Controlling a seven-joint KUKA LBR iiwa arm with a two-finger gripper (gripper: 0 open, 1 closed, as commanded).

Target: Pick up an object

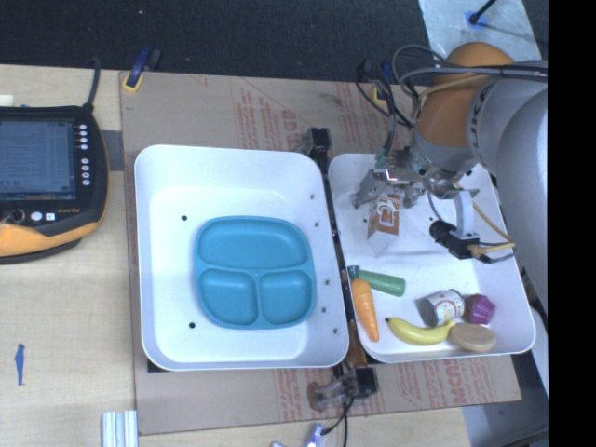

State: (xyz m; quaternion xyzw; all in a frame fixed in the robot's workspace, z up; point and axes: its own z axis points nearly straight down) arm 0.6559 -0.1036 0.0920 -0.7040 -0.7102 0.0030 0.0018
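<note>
My gripper hangs over the far part of the right bin. A small brown packet with a pale label sits upright between the fingers, and the gripper is shut on it. The packet's lower end is close to the bin floor; I cannot tell if it touches. Along the bin's near side lie a green cylinder, an orange carrot, a yellow banana, a small can, a purple piece and a tan lump.
The left bin holds a blue divided plate. A control pendant with a screen lies on the bench at far left. The arm's grey body and orange band fill the upper right.
</note>
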